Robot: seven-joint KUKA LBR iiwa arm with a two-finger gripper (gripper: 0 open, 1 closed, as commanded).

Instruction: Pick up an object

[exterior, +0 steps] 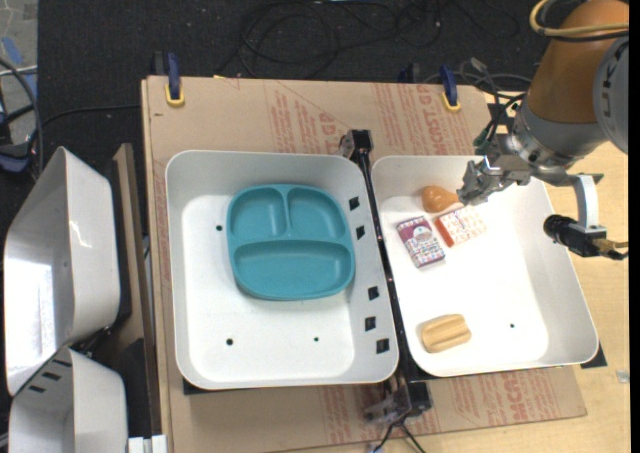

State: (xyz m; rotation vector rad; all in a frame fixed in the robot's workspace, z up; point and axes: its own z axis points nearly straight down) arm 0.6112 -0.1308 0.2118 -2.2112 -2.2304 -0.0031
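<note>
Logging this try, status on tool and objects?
Tool low over right white bin, beside small orange rounded piece. Nothing seen held. Red-white packet and purple card box close by.

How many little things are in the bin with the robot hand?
4. An orange lump at the back by the hand, a purple box and a red-and-white packet below it, a tan roll near the front. The arm may hide more.

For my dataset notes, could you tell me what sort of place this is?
Probably a robotics lab: two white bins on a clamped board, loose cables on dark carpet, and a gripper above small test items such as a teal tray.
</note>
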